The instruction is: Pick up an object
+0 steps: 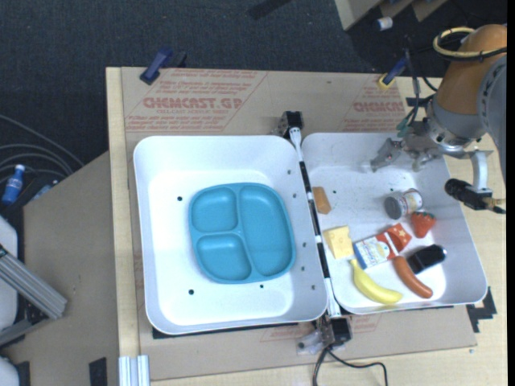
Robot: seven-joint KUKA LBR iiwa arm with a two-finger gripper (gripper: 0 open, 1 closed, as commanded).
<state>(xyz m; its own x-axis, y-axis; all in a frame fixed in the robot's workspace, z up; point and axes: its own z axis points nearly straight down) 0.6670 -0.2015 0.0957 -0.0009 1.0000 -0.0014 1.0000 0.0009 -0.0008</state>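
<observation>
Objects: From my remote station I see the pickable items grouped in the lower half of the right bin: a small can on its side, a tomato, a red packet, a black block, a sausage, a banana, a blue-and-white carton, a yellow cheese wedge and a brown piece by the divider.
Objects versus fingers: All of them lie below the gripper in this view; the can is nearest and is apart from it.
Fingers: The metal fingers are splayed wide over the bin's bare upper floor, with nothing between them. I cannot tell whether the tips touch the floor.
Arm: The arm comes in from the upper right, its orange band above the grey wrist, with the gripper pointing left and down into the bin.
Left bin: The left bin holds a blue divided plate lying flat near its centre.
</observation>
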